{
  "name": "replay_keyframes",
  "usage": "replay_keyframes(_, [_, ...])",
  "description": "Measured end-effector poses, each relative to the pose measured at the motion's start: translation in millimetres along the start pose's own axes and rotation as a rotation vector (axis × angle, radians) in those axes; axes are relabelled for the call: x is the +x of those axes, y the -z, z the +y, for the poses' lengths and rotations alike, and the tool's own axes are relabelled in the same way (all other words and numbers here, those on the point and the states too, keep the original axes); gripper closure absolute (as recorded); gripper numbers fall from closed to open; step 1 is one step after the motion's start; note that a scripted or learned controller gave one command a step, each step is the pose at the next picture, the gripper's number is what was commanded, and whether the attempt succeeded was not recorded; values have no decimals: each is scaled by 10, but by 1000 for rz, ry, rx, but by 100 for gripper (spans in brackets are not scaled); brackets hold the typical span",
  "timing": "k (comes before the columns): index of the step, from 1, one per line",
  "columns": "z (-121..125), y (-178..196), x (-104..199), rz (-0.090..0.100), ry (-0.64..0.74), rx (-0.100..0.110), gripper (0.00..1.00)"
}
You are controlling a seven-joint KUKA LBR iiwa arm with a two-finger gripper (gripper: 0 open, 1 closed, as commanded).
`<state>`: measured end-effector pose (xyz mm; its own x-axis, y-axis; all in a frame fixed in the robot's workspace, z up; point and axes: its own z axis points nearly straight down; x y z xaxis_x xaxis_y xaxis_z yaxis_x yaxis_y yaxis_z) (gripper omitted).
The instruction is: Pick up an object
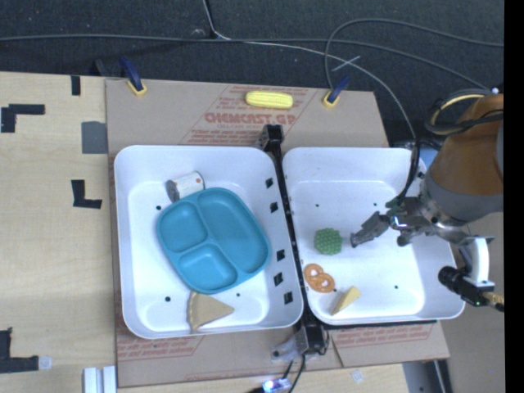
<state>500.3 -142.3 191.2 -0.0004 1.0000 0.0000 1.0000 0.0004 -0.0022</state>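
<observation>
The gripper (360,237) reaches into the right bin (360,164) from the right, its dark tip just beside a green bumpy ball (327,241) and apparently not touching it. Whether the fingers are spread or pressed together cannot be told; nothing shows between them. Below the ball lie an orange pretzel (318,278) and a yellow wedge (345,299), close together. The left bin (131,219) holds a blue divided plate (214,238), a small can (185,185) lying at its upper edge and a tan wedge (208,310) below it. A yellow corn cob (268,100) rests on the cardboard (164,113) behind the bins.
</observation>
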Motion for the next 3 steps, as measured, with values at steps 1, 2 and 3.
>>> replay_keyframes(1, [-17, -435, 16, 1, 0, 4, 0])
replay_keyframes(2, [-29, -883, 76, 2, 0, 5, 0])
replay_keyframes(3, [-28, -1068, 78, -1, 0, -1, 0])
